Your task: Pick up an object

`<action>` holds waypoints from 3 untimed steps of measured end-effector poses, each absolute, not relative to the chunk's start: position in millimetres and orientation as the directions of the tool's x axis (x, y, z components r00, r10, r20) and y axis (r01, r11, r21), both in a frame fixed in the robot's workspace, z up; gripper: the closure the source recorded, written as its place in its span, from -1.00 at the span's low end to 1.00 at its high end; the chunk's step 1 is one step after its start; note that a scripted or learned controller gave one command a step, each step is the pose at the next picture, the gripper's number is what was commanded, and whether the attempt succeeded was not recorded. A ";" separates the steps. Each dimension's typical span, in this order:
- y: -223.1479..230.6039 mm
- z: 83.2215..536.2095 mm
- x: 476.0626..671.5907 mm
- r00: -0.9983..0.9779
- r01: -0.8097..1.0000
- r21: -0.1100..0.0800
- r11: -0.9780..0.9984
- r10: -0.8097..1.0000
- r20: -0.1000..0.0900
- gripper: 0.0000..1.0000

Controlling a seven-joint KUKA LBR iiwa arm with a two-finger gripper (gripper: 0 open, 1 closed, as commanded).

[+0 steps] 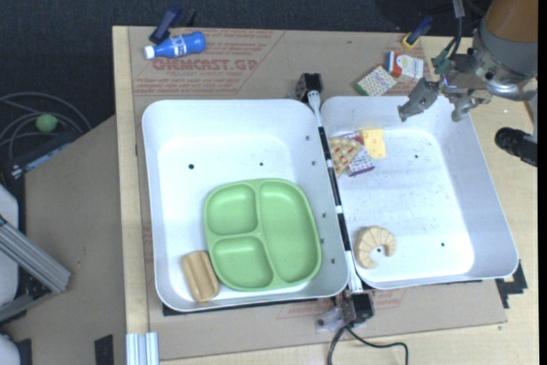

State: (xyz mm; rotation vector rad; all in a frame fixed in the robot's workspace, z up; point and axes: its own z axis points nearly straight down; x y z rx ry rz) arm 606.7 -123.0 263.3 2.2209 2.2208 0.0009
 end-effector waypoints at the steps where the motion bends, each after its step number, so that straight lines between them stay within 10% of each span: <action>1: -119.3 170.1 634.8 -0.001 1.000 -0.004 0.001 1.000 0.001 -1.00; 3: -145.3 84.7 666.4 0.001 1.000 0.001 -0.001 1.000 -0.001 -1.00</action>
